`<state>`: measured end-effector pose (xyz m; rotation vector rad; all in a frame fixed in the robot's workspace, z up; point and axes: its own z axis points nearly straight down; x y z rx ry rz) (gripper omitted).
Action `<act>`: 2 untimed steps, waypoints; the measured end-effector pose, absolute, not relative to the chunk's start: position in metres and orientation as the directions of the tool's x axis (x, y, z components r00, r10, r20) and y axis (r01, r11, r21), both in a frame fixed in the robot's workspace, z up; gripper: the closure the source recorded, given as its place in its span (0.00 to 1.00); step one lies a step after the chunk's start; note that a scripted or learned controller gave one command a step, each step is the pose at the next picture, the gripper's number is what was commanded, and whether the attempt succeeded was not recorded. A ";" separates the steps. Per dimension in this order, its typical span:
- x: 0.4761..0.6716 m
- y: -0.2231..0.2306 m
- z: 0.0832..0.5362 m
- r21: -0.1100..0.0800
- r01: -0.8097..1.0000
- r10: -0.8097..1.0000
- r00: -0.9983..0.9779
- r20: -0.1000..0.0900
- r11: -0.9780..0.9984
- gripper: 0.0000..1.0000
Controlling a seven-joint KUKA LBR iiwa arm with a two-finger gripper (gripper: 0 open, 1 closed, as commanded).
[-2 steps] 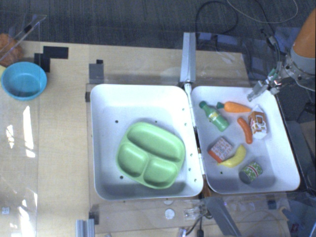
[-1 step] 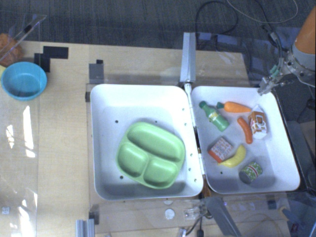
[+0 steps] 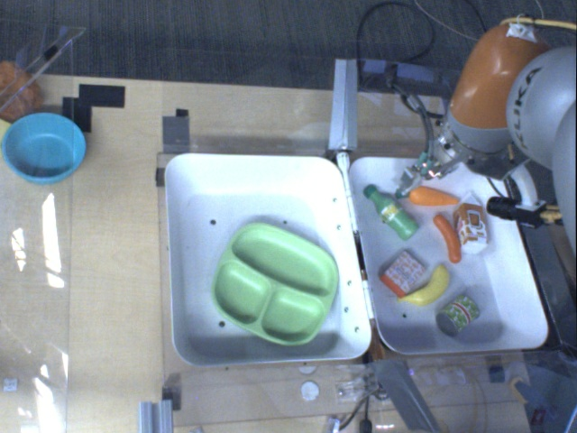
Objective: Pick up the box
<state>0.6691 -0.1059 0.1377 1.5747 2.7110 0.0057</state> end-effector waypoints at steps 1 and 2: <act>0.671 -0.112 0.136 0.005 0.508 0.508 -0.861 -0.010 0.861 1.00; 0.654 -0.049 0.188 0.005 0.350 0.350 -0.937 -0.011 0.937 1.00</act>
